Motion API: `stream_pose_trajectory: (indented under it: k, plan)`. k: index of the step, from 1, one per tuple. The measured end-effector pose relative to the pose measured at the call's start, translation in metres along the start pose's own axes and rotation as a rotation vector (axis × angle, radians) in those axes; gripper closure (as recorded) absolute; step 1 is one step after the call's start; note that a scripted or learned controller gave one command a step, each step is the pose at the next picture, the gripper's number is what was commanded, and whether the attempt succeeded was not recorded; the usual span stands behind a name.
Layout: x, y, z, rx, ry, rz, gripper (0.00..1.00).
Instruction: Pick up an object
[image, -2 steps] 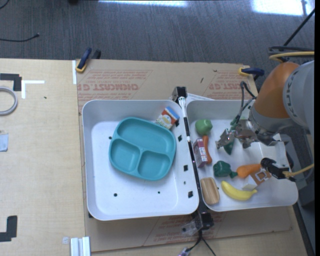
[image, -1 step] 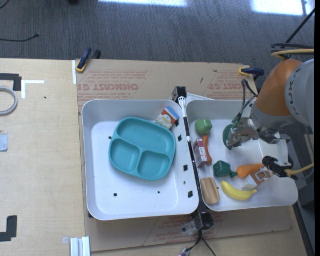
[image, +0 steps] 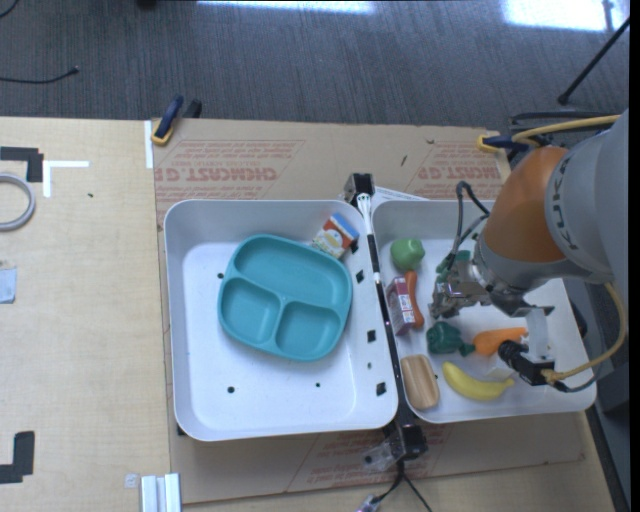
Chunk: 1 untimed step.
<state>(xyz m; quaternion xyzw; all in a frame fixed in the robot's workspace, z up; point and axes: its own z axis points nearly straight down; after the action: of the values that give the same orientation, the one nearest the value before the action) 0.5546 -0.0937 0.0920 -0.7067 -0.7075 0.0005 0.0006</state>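
Observation:
My gripper (image: 447, 300) hangs low in the right bin (image: 575, 400), just above a dark green toy vegetable (image: 446, 339). An orange carrot (image: 497, 341) lies to the right of that vegetable, and a yellow banana (image: 476, 382) lies in front of it. To the gripper's left are a red packet (image: 403, 303) and, further back, a green round fruit (image: 407, 252). A tan bread roll (image: 419, 381) rests at the bin's front left corner. The wrist hides part of the bin's middle.
In the left bin (image: 195, 400) lies a teal divided plate (image: 285, 297), with a small white and orange carton (image: 335, 236) at its back right corner. A black divider clip (image: 359, 187) marks the wall between the bins. The grey arm (image: 560, 210) covers the right bin's far right.

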Motion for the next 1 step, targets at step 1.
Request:
stream_pose_trajectory:
  k: [1]
  plan:
    - [-0.002, 0.0002, -0.0005, -0.002, -0.004, 0.003, 0.0]
